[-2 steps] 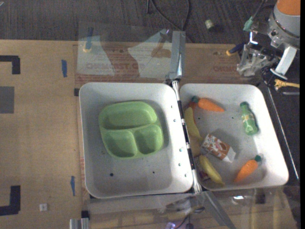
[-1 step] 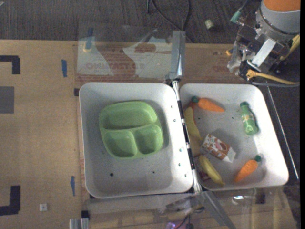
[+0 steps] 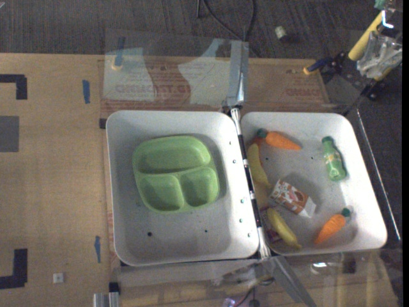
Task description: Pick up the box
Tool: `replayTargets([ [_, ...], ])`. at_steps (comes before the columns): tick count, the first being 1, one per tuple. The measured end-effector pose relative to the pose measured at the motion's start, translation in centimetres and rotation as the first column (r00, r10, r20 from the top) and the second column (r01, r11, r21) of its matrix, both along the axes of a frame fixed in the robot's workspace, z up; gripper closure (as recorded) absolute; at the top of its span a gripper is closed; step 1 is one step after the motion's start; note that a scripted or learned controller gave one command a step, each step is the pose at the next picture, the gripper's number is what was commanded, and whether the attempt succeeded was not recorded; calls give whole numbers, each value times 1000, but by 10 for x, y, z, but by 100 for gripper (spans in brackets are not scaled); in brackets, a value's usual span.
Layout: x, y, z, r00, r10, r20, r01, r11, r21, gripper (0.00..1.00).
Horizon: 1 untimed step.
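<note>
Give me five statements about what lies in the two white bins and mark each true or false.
1. The green three-compartment plastic tray sits in the left white bin. True.
2. The small brown-and-white carton box lies in the left bin. False: it lies in the right white bin.
3. Two orange toy carrots share the right bin. True.
4. The green plastic bottle stands on the tray. False: it lies in the right bin.
5. A yellow banana lies beside the box. True.

Pale metallic arm part (image 3: 381, 53) with yellow segment, top right.
</note>
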<state>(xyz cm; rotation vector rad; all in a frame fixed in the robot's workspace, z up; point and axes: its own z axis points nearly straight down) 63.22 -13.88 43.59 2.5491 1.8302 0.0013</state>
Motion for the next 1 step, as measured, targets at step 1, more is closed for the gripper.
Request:
replayTargets([
  [1, 35, -66, 0, 961, -275, 0, 275, 961, 1, 100],
])
